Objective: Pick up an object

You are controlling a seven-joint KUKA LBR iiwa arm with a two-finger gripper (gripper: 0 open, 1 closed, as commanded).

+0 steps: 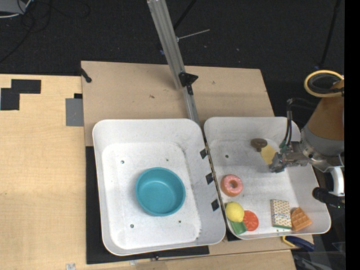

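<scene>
Gripper: the gripper (277,163) sits low inside the right bin (247,129), near its right wall, at the end of the grey arm (326,142) that enters from the right.
Gripper state: cannot be determined; the tip is small and dark at this scale.
Nearest object: a small yellow block (268,153) lies at the gripper's left side, touching it or just beside it; which of the two cannot be resolved.
Task progress: judged as the approach or grasp stage. No object is visibly lifted; all items appear to rest on the bin floor. The grasp, the lift and the clearance from the bin remain to be done.
Likely target: the yellow block, by its closeness to the gripper. This is a judgement only.
Brown piece: a small, flattish, dull brown item (259,144) sits just beyond the yellow block, toward the far wall.
Doughnut: a pink ring with a centre hole (231,185), smooth and toy-like, lies near the left wall of the right bin.
Fruit group: a glossy yellow lemon shape (234,211), a red rounded piece (250,220) and a green piece (238,227) cluster at the near left corner, touching one another.
Flat items: a pale patterned rectangular block (280,213) and an orange waffle-textured piece (300,219) lie side by side at the near right corner.
Left bin: shallow white moulded plastic (112,134), holding a round teal bowl (160,191) with a smooth matte finish.
Bench: pale brown board (135,91) under both bins.
</scene>
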